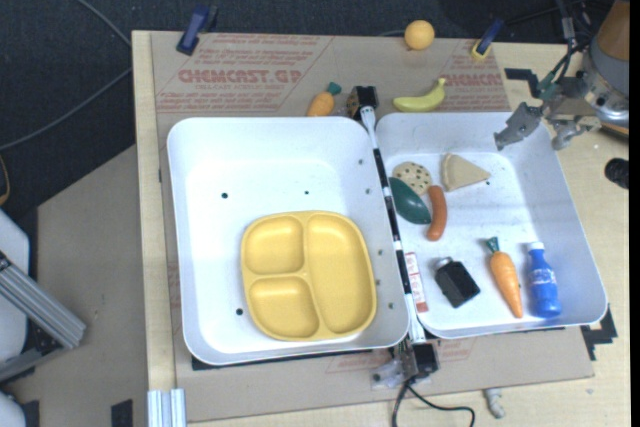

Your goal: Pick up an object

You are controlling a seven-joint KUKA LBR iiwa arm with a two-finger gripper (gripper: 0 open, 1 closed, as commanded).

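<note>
Cardboard-covered worktop (250,80) on dark carpet, two white bins (205,155). Yellow divided plate (308,273) left; two carrots (506,281), one banana (420,98). Gripper (535,125) fingers spread, holding nothing.

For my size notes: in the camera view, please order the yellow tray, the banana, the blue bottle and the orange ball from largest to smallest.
1. yellow tray
2. blue bottle and banana: alike, unranked
3. orange ball

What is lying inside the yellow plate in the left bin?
Nothing can be seen in the yellow plate: all three of its compartments show bare. It lies flat in the left bin. The bin floor under the plate is covered, so that part cannot be seen.
</note>
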